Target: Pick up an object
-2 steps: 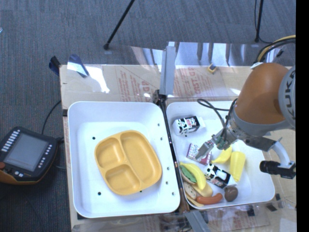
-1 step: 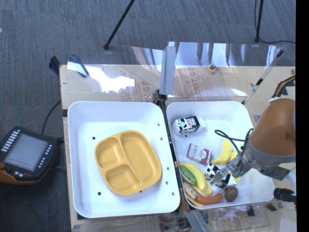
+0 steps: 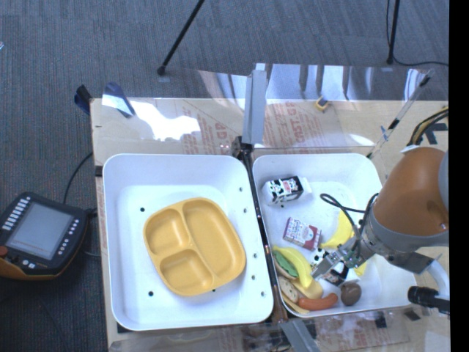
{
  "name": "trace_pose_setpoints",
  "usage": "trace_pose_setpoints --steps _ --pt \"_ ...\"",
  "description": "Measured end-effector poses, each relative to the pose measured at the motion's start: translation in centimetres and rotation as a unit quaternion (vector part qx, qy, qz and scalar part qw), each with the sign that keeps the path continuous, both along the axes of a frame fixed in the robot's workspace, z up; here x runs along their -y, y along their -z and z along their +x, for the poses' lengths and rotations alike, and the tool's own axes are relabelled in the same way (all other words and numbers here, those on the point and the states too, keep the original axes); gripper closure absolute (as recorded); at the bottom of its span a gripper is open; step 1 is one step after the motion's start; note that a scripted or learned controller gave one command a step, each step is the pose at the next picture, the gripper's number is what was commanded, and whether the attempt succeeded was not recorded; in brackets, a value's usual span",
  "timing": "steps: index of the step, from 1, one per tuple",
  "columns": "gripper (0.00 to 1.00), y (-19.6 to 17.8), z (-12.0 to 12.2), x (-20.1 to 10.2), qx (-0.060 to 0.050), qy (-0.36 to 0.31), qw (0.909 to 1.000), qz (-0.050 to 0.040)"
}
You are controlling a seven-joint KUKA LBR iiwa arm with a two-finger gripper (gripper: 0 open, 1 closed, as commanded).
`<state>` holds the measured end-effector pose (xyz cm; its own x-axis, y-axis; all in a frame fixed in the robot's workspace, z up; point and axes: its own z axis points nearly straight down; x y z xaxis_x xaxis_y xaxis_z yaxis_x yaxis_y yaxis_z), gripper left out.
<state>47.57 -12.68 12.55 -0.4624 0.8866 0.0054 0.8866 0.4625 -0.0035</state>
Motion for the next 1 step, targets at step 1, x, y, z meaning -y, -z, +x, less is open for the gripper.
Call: trace_pose_setpoints --steps 1 --pt "0.00 3.54 7.79 1.87 0.006 -0.047 0.9989 -0.0011"
